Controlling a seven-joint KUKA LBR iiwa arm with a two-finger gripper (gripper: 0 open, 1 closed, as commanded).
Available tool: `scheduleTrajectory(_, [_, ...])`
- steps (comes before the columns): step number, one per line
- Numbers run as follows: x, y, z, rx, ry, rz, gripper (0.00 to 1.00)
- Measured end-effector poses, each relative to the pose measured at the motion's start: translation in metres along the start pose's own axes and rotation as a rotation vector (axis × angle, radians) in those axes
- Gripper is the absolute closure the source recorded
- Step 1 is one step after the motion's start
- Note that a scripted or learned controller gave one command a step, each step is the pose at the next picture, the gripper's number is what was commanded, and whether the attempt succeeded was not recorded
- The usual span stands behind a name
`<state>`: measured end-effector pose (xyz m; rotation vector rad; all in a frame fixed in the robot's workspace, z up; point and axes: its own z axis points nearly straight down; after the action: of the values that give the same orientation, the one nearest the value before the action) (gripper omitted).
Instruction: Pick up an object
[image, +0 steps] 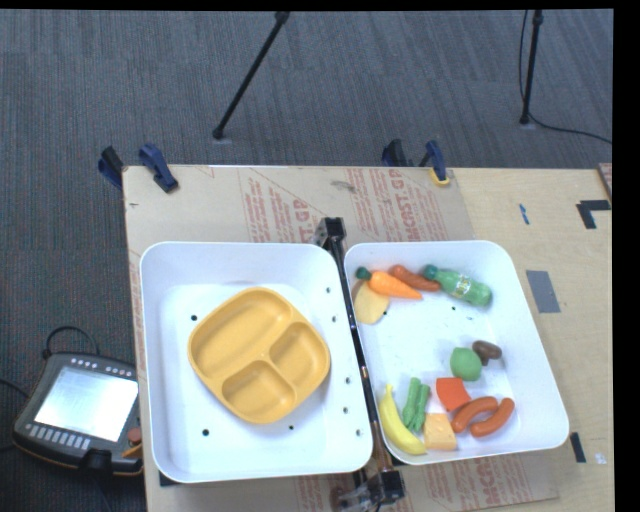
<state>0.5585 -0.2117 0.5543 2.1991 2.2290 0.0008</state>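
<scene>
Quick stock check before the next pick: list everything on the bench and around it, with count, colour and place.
Divided plate: 1, yellow, left bin.
Bins: 2, white, side by side on the bench.
Carrot: 1, orange, right bin, top left.
Bottle: 1, green, right bin, top.
Green ball: 1, right bin, middle.
Banana: 1, yellow, right bin, bottom left.
Bean pods: green, beside the banana.
Sausages: 2, orange-red, right bin, bottom right.
Clamps: blue, bench's far edge.
Pendant: 1, grey, floor at left.

Blue clamps along the cardboard bench's far edge, teach pendant on grey carpet.
</scene>
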Motion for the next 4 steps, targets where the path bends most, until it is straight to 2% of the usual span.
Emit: scheduleTrajectory(4, [0.004, 0.011, -0.034, -0.012, -0.007, -0.029, 1.00])
